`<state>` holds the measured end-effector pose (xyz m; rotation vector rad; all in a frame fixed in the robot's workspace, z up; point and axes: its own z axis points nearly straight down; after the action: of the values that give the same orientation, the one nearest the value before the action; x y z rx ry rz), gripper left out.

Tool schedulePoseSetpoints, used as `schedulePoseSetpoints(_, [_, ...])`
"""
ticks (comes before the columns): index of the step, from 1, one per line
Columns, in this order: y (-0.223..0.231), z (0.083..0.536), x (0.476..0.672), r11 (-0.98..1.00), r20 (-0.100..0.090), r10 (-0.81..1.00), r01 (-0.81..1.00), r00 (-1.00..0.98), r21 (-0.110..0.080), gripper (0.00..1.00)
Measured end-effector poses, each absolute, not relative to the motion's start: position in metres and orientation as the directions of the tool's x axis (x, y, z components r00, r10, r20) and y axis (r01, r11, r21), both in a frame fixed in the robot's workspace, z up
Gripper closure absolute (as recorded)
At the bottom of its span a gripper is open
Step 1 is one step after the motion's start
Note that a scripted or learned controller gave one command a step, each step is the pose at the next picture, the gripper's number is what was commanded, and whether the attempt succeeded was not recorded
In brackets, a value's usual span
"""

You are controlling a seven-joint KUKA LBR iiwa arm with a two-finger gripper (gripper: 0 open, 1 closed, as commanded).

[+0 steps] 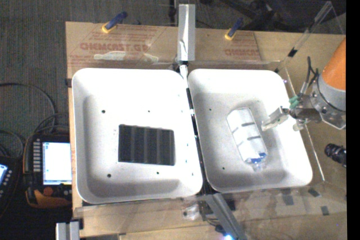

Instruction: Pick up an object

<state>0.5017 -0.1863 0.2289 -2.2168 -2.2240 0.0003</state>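
A clear plastic bottle [246,136] is seen lying on its side in the middle of the right bin [225,87], its blue cap end turned toward the near edge. The hand [275,118] is held just beside the bottle's right flank over the same bin, and whether it is released or clenched cannot be told. A dark ribbed rectangular tray [146,145] is laid flat in the left bin [95,87], and both bins are borne side by side on the table [84,48].
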Motion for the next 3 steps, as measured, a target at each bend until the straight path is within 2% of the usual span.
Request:
schedulePoseSetpoints(1, [-0.198, 0.139, 0.51, 0.206, -0.021, 0.978, 0.978, -0.205, 0.04, 0.0])
schedulePoseSetpoints(2, [-0.205, 0.132, 0.607, 0.26, -0.031, 0.966, 0.964, -0.258, 0.055, 0.0])
schedulePoseSetpoints(3, [-0.204, 0.131, 0.599, 0.323, -0.03, 0.946, 0.945, -0.321, 0.048, 0.0])
